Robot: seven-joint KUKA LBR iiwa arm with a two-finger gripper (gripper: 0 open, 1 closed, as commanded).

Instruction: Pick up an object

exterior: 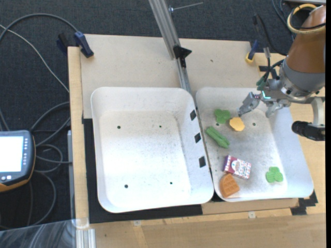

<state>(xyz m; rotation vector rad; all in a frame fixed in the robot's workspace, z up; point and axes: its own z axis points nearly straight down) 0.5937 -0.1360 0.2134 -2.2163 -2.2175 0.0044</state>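
1. The gripper [261, 105] hangs over the upper part of the right bin [289, 138], its two fingers spread apart with nothing between them; one finger [248, 105] slants down-left, the other sits nearer the bin's right wall.
2. Just below the left fingertip lies a small yellow piece [237, 124], roundish, with no clear long axis; whether the tip touches it cannot be told.
3. Beside it to the left is a green leafy piece [222, 115].
4. Below that lies a green elongated piece [217, 137], its long axis running from upper left to lower right.
5. Lower in the bin sits a purple-and-white packet [237, 167], tilted slightly, with an orange piece [229, 185] just below it.
6. A green clover-shaped piece [274, 175] lies near the lower right corner.
7. The left bin [139, 143] sits alongside.
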